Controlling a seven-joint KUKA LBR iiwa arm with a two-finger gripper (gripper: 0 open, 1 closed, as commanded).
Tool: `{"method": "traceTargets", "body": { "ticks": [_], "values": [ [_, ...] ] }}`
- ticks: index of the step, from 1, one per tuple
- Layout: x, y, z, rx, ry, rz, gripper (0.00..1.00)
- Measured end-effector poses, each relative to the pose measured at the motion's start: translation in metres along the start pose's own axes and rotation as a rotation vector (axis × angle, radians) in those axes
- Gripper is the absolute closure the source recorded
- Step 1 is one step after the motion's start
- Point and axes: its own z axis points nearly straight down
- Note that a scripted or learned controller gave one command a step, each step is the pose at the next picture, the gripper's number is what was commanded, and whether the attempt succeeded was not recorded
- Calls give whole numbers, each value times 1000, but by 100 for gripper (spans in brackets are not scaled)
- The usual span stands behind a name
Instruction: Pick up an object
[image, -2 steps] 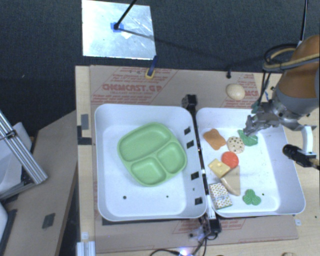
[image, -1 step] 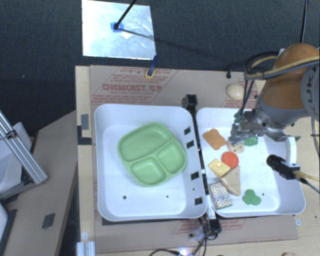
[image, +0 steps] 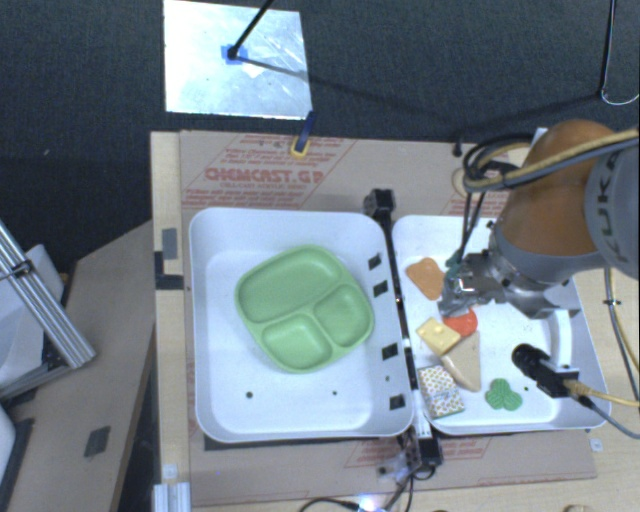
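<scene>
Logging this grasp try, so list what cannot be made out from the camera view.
- Gripper: fingers too small and dark; open or shut cannot be told.
- Red object: partly covered by the gripper; contact unclear.
- Right bin: its far right part hidden under the arm.
- Patterned square: its print too small.

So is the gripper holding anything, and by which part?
Cannot tell. The gripper is low over the red piece in the right bin, with no item seen in its grasp.

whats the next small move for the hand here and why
Probably a short drop straight down, then a close. The hand hovers in the right bin just above the red piece, with the orange piece and yellow block close beside it, so a straight descent seems least likely to knock them.
</scene>
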Motion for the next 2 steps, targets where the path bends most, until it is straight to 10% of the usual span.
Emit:
{"method": "traceTargets", "body": {
  "ticks": [2],
  "values": [
    [10, 5, -14, -5, -1, 1, 100]
  ]
}}
